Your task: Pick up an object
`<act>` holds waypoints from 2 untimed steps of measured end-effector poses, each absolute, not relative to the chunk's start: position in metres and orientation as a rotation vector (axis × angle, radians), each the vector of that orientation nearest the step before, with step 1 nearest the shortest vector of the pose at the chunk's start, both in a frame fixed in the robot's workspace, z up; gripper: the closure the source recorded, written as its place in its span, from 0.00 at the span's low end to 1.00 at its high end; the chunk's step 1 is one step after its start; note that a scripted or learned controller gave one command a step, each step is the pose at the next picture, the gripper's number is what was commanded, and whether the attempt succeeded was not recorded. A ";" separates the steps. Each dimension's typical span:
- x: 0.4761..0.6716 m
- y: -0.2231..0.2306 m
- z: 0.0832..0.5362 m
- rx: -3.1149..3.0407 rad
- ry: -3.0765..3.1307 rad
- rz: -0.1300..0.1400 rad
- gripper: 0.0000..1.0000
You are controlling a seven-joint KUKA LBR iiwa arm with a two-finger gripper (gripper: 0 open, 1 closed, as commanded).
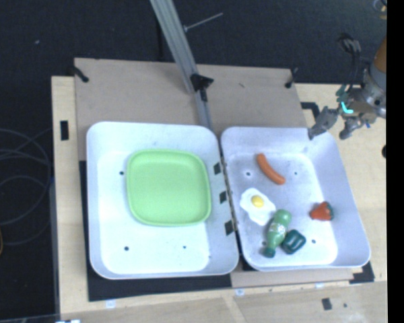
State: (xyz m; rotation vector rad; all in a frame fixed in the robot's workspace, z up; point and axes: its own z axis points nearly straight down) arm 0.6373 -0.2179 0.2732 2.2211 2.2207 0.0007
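Note:
The right bin [337,155] holds an orange sausage [271,169], a fried egg [257,204], a green bottle [276,231], a dark teal block [293,241] and a red pepper-like piece [321,211]. My gripper [333,124] hangs over the bin's far right corner, above the rim. Its two fingers are spread apart with nothing between them. It is well away from all the objects, the sausage being the nearest.
The left bin [108,200] carries a light green square plate [168,186]. A grey metal pole [178,39] slants down from the top to the gap between the bins. Black clips [222,197] line the seam between the two bins.

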 end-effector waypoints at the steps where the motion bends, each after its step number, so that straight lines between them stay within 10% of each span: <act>1: 0.637 -0.218 0.273 2.221 2.221 0.001 0.00; 2: 0.632 -0.219 0.211 2.224 2.223 -0.005 0.00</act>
